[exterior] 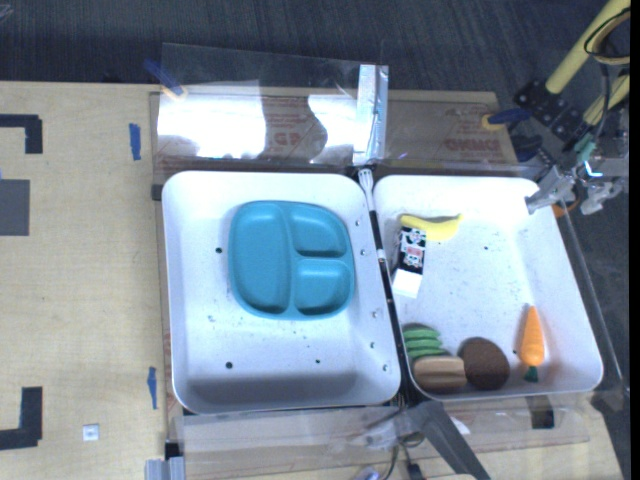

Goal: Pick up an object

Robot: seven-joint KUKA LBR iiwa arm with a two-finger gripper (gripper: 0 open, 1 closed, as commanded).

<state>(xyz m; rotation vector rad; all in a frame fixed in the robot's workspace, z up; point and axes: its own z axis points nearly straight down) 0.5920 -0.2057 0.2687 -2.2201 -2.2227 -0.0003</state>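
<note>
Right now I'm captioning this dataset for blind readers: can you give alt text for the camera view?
Two shallow white bins sit side by side: the left bin holds a blue divided plate, and the right bin holds a banana, a small carton, a carrot, a brown round item and a green item. The gripper hovers at the right bin's far right corner.

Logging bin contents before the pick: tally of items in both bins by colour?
Blue: 1, divided tray, left bin
Yellow: 1, banana, right bin
White and black: 1, small carton
Green: 1, ridged piece
Tan: 1, block
Brown: 1, round item
Orange: 1, carrot
Total: 7
</note>
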